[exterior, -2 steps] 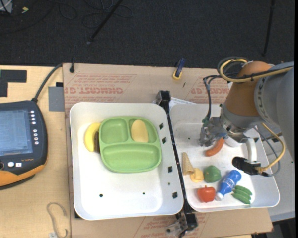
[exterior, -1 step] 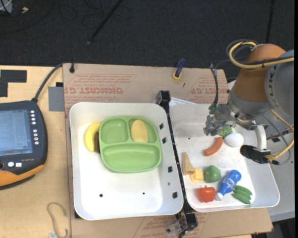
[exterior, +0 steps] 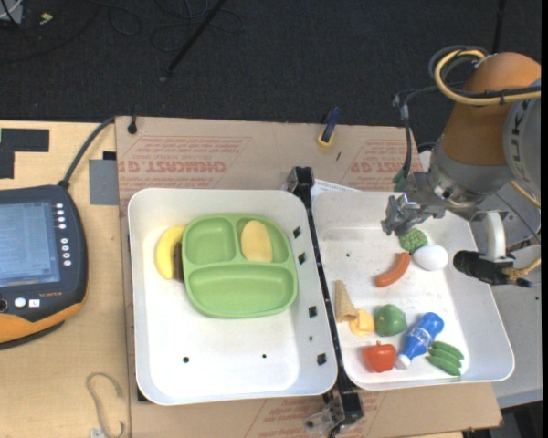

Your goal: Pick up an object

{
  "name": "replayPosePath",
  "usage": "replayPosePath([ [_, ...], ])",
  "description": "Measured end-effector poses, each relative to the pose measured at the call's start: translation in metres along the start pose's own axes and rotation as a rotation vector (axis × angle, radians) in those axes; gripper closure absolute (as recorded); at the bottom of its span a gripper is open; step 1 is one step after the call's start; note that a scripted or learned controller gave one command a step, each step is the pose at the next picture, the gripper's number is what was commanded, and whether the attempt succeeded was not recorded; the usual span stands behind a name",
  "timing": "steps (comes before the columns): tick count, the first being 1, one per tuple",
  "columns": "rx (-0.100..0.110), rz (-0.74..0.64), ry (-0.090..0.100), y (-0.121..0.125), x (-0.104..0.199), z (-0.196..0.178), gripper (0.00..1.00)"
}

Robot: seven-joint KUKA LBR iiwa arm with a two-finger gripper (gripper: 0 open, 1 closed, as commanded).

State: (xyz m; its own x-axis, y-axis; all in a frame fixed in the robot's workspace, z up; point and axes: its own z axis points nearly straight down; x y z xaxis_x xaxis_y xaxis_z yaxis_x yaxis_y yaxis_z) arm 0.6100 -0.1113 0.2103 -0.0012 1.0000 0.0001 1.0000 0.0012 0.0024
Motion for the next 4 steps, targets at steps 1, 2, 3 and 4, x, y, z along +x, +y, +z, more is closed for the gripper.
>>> replayPosePath([
  [1, 0.003, 0.0, 0.0, 0.0, -0.001, -0.018, 1.0],
  [2, 0.008, -0.001, 0.002, -0.046, 0.035, -0.024, 1.0],
  [3, 0.008, 0.002, 0.0, -0.061, 0.031, -0.013, 1.0],
  [4, 0.007, 0.002, 0.001, -0.062, 0.034, -0.009, 1.0],
])
